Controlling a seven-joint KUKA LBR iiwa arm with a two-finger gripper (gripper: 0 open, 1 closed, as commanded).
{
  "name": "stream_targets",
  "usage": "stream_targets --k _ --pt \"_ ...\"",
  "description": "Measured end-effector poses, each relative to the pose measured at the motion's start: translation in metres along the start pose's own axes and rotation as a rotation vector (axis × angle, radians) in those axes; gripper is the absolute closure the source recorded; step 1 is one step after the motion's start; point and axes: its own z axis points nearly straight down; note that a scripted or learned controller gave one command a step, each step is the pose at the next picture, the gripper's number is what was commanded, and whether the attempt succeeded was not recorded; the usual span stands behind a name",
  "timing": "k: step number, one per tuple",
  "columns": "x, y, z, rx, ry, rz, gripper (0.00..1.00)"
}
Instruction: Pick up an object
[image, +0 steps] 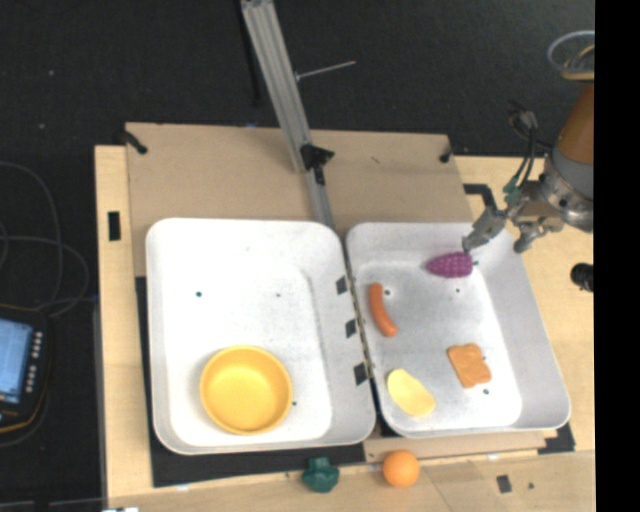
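Note:
The right bin (520, 330) holds a purple knobbly object (449, 264) near its far edge. With it lie an orange sausage-shaped piece (381, 309), an orange block (468, 365) and a pale yellow oval piece (409, 392). My gripper (497, 241) hangs over the bin's far right corner, open, with nothing between its fingers. Its left fingertip (471, 242) is just right of and above the purple object.
A yellow bowl (246, 389) sits at the front of the left bin (240, 260). An orange ball (400, 468) and a small green object (320, 475) lie on the bench in front of the bins. A slanted metal pole (285, 90) rises behind the bins.

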Motion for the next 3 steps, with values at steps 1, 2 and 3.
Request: stream_targets --k 1,2,3 --pt "0.000 0.000 0.000 0.001 -0.001 0.000 0.00" --pt "0.003 0.009 0.054 0.005 0.000 -0.001 0.00" --pt "0.003 0.004 0.117 0.007 0.001 0.002 0.00"
